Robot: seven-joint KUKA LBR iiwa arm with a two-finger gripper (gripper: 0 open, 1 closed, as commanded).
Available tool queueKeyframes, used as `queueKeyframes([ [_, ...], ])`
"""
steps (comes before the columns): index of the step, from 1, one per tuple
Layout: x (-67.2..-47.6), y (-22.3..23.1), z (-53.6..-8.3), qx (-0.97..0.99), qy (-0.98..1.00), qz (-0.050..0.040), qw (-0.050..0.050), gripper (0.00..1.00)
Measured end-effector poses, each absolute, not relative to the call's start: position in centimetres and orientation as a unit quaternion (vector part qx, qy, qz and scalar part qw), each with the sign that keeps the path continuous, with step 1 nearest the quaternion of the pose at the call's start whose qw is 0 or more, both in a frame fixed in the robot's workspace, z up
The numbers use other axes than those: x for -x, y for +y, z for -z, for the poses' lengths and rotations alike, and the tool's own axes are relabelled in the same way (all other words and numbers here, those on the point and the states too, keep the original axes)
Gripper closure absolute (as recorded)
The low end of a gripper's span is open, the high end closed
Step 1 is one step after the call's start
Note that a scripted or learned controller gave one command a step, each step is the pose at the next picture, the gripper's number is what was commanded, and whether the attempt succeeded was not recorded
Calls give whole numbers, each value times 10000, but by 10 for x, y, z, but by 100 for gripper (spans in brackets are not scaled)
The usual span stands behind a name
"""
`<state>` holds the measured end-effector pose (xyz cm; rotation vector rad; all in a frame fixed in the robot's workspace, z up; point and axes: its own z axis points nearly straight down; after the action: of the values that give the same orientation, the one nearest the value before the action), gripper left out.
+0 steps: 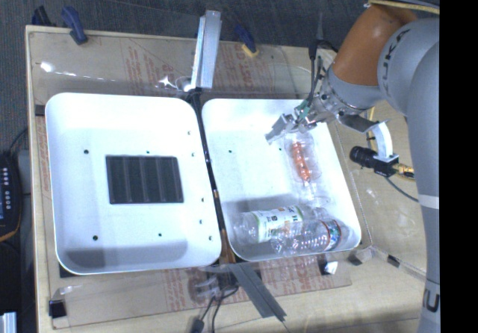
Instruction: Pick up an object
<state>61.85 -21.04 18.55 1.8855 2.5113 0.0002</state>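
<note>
My gripper [293, 124] hangs over the far part of the right bin [224, 175], with my grey arm and its orange band reaching in from the right edge of the bench. The fingers are small and pale against the white floor of the bin, and I cannot tell how far apart they stand or whether anything sits between them.

Just below my fingertips lies a clear plastic bottle with a reddish-orange filling [302, 163] — it stretches away from the gripper toward the near side of the bin, close to the right wall. Its upper end is right beside my gripper; whether I am touching it I cannot say.

Along the near wall of the same bin lie two more things, side by side and pressed together: a clear bottle with a green and white label [270, 222], and just nearer the rim a crumpled clear bottle with a dark band at its right end [314, 237].

The left bin [67, 175] holds a dark ribbed rectangular tray [144, 179], flat on its floor near the middle — well apart from my gripper.

Both bins touch along a dark seam at the centre. A grey metal bar [206, 50] stands at the far end of that seam, and blue clamps [73, 24] grip the bench's far edge.
</note>
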Motion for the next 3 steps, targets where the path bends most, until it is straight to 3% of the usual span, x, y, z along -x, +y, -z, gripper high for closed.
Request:
queueKeyframes([
  [2, -596, -208, -200, -5648, 8252, 9, -25, 0],
  [3, -621, -209, -159, -6074, 7944, 5, -2, 0],
])
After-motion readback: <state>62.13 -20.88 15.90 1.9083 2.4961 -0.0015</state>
